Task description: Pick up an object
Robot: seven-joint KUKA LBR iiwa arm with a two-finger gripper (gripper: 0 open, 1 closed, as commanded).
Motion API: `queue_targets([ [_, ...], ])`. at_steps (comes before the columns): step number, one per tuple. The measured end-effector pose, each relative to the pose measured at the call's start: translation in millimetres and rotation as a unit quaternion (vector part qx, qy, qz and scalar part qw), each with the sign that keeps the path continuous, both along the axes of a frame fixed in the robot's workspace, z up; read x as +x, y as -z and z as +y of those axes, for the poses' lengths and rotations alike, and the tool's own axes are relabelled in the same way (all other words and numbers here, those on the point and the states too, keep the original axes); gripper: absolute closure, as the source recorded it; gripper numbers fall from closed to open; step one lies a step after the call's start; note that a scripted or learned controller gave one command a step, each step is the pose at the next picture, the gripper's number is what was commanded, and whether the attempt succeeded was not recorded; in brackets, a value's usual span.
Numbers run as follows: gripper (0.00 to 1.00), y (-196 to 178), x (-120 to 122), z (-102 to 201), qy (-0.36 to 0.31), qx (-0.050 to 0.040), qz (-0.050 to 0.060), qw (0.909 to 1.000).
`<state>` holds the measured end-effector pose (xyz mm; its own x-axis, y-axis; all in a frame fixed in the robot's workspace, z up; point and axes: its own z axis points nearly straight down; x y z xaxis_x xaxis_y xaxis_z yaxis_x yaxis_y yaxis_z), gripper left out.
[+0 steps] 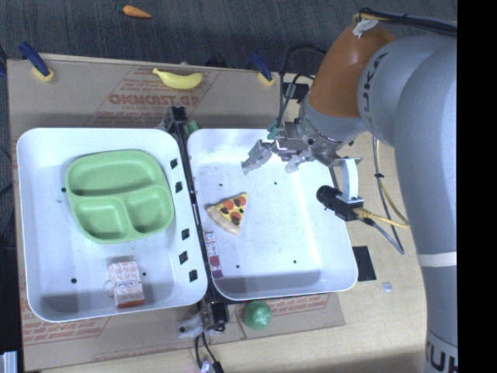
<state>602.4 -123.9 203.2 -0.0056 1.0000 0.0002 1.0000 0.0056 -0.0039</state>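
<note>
A toy pizza slice [229, 212] lies flat in the right bin [311, 263], near its left wall. My gripper [273, 162] hangs over the far part of that bin, up and to the right of the slice and apart from it. Its two fingers are spread and I see nothing between them, so it is open. In the left bin [39, 208] rest a green divided tray [120, 194] and, nearer the front, a small red and white packet [126, 280].
A yellow banana [178, 77] lies on the cardboard beyond the bins. A green ball [257, 314] sits in front of the right bin. An orange carrot [137, 11] lies on the dark floor at the top. A black divider [186, 200] runs between the bins.
</note>
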Motion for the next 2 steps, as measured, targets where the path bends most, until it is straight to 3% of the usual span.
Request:
queue_targets([
  [1,1.00,-10.2,0.4,0.7,-0.002,0.0004,0.001,1.0000],
  [2,0.00,-10.1,0.3,0.6,-0.002,0.0002,0.001,1.0000],
])
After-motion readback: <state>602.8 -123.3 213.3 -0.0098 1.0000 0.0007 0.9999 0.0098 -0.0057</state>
